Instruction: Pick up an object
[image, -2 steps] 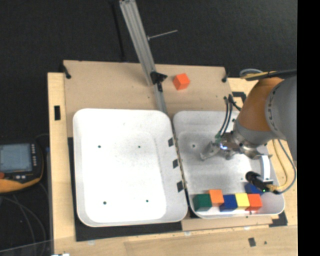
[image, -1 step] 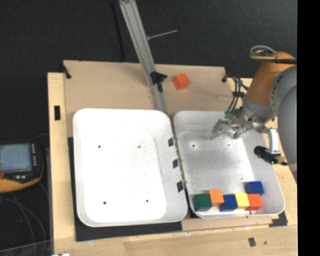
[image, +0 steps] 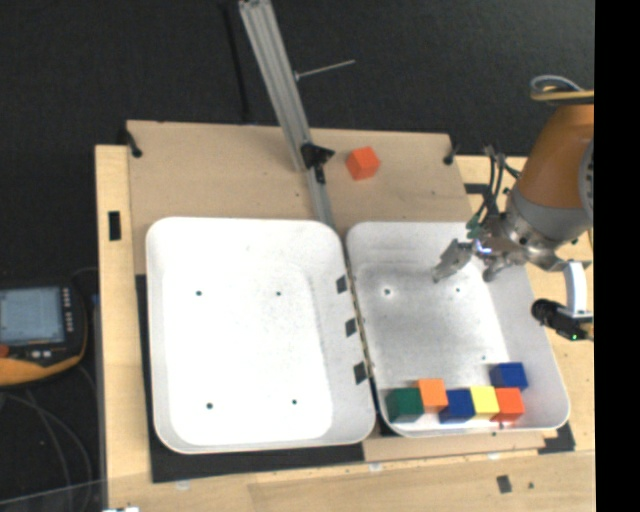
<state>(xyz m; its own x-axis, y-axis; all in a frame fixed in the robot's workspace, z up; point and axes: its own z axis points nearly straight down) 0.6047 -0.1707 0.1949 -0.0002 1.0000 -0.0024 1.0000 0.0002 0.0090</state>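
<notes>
Several small cubes lie along the near wall of the right bin (image: 520, 300): a green cube (image: 404, 403), an orange cube (image: 432, 392), a blue cube (image: 458, 404), a yellow cube (image: 484, 400), an orange-red cube (image: 510, 403) and a second blue cube (image: 509, 375) just behind it. My gripper (image: 468, 264) hangs over the far part of that bin, well away from the cubes. It is open, with nothing between its fingers.
The left bin (image: 165, 300) sits beside the right one. An orange cube (image: 362, 163) rests on the bench behind the bins, next to a slanted metal rail (image: 285, 90). A handheld pendant (image: 35, 325) lies off the bench at far left.
</notes>
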